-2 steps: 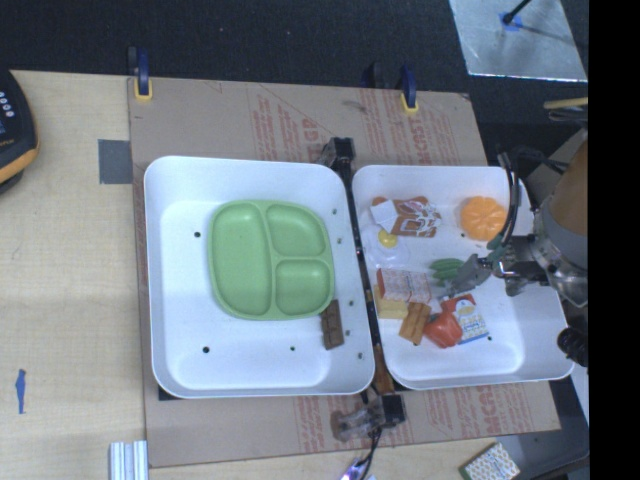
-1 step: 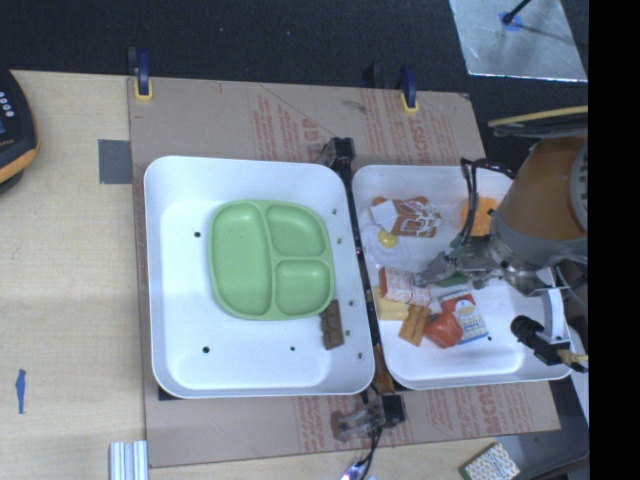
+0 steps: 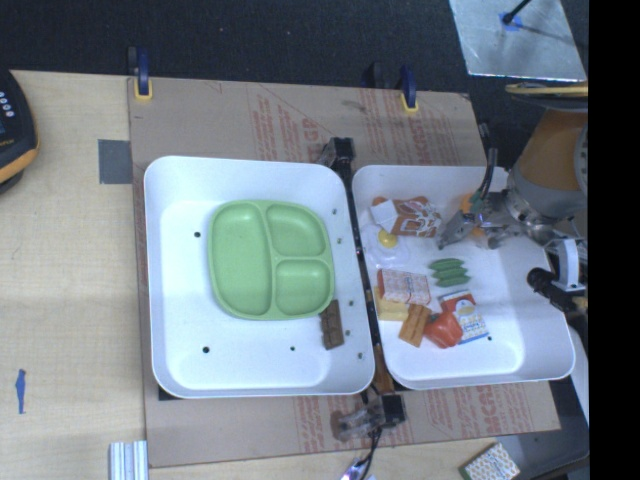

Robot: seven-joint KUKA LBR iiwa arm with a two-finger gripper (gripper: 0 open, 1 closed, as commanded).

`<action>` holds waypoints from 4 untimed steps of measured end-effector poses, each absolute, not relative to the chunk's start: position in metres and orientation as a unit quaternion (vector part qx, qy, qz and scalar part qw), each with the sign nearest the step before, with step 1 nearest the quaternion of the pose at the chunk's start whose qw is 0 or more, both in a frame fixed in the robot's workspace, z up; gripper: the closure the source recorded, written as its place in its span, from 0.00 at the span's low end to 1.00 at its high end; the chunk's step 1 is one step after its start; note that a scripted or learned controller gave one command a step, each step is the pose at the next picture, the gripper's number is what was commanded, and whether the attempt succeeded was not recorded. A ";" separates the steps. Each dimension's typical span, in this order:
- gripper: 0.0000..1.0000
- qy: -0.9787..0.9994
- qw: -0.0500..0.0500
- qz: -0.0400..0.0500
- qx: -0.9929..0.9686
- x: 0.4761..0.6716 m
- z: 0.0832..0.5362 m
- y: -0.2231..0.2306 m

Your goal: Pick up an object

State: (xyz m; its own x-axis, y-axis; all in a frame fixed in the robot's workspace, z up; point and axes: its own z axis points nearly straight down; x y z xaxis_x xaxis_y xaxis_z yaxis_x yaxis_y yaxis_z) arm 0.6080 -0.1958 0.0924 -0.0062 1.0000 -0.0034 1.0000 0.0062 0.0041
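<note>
Green divided plate [image 3: 270, 259] in the left white bin [image 3: 170, 268] — brown cardboard sheet [image 3: 300, 118] beneath, blue clamps [image 3: 142, 68] holding it.

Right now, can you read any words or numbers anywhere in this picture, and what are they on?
Nothing can be read for sure.
Brown cardboard sheet under the white bins: faded red printing, too blurred to read.
Red and white packet in the right bin: print too small.
Pink and white wrapper: print too small.
Orange and white snack bag: blurred.
Black and yellow device at the left edge: button marks too small.
</note>
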 end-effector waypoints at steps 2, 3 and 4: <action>1.00 0.711 0.000 -0.002 0.703 0.657 0.104 -0.211; 1.00 0.709 -0.001 -0.001 0.705 0.650 0.119 -0.206; 1.00 0.709 -0.002 -0.001 0.705 0.656 0.108 -0.198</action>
